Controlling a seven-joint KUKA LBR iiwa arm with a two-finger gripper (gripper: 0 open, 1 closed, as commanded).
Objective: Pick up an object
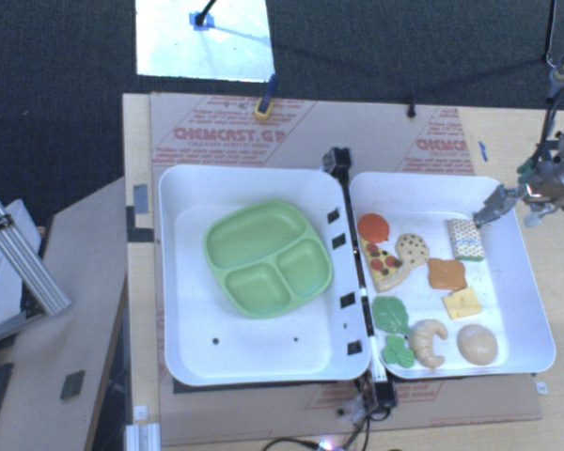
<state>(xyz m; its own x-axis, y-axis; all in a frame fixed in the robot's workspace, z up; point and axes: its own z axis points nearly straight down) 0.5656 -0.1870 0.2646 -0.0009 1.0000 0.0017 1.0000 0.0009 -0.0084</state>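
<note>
Wafer cracker point(466, 239) sits far-right in the right bin point(536, 299), closest to the gripper point(496, 207) coming over the rim. Can't tell finger opening, nothing visibly held. Risk: toast point(446, 273) just beside it, so fingers could snag both or skid off.

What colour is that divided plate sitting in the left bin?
Light green, seen clearly in the camera view: the divided plate lies in the left bin.

Wooden bench point(451, 419) bears a printed protective sheet point(291, 132); on it two white bins point(183, 280), point(531, 280) touch, beneath and beside the fingers
</note>
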